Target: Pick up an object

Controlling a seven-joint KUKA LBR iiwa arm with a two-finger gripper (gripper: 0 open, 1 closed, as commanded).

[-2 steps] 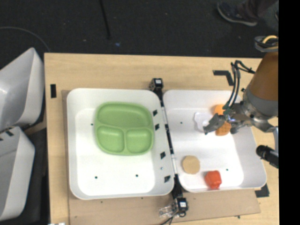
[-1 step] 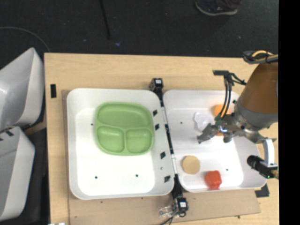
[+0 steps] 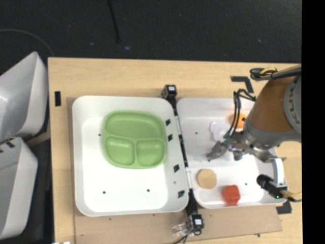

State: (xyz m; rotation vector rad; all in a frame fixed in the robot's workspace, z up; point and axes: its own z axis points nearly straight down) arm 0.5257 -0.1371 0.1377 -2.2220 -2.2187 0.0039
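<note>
I count two white bins on my bench, side by side: the left bin (image 3: 81, 151) and the right bin (image 3: 195, 121). One green divided plate (image 3: 135, 139), with three compartments, lies in the left bin, up toward its far edge, and bare white floor runs around it, widest on the near side. Taking the plate as my landmark, three small things lie to its right across the divider, all in the right bin: one tan round disc (image 3: 206, 178) just past the divider and nearer the front edge; one red block (image 3: 231, 194) further right, close to the front wall; and one orange object (image 3: 237, 120) at the far side, partly hidden by the arm (image 3: 271, 111). The gripper (image 3: 223, 149) hangs right of the plate, over the middle of the right bin (above the disc, apart from it). I cannot tell how its jaws stand, and I see nothing held.
</note>
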